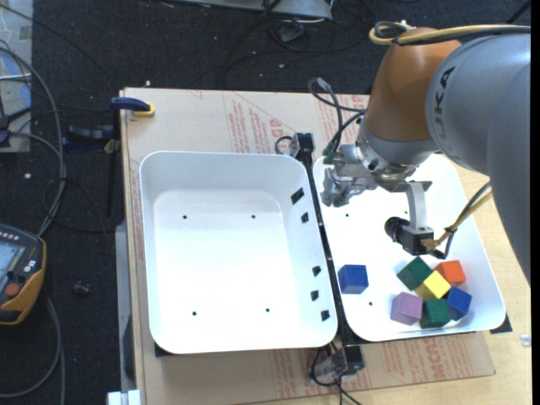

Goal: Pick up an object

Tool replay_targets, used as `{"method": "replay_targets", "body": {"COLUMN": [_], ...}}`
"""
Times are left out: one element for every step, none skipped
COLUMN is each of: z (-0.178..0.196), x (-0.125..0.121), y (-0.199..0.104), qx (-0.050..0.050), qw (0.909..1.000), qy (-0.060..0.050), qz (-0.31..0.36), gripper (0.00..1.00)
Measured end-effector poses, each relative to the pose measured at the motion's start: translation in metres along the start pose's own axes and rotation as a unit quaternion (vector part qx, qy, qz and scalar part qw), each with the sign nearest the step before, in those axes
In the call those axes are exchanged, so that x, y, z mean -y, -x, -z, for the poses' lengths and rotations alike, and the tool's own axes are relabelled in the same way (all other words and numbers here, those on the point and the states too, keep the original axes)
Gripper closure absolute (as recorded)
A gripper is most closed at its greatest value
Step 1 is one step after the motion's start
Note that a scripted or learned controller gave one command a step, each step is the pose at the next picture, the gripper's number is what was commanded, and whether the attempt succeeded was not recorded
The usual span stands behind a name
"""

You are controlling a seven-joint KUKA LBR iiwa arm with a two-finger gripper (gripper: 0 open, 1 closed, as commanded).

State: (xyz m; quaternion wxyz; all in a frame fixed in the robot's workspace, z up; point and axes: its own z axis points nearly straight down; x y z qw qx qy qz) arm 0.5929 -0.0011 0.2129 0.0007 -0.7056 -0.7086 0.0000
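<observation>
My gripper (336, 189) hangs over the far left part of the right bin (371, 327), close to the divider between the bins, with nothing visibly held. A lone blue cube (353, 278) lies in the right bin, nearer the front than the gripper. At the bin's front right corner sits a tight cluster: a green cube (414, 272), a yellow cube (436, 286), an orange cube (453, 271), a second blue cube (460, 301), a purple cube (406, 308) and another green cube (435, 314). The arm hides the bin's far right part.
The left bin (169, 175) stands beside the right one, their rims touching along the middle. Both rest on a cardboard-covered bench (228, 108). A blue clamp (128, 105) grips the bench's far left corner. Cables run across the floor behind.
</observation>
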Motion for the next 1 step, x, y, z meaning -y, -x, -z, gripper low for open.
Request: {"method": "replay_targets", "body": {"z": [0.0128], "x": [0.0150], "y": [-0.0501], "qx": [0.000], "qw": [1.0000], "qy": [0.001], "qz": [0.000], "gripper": [1.00]}}
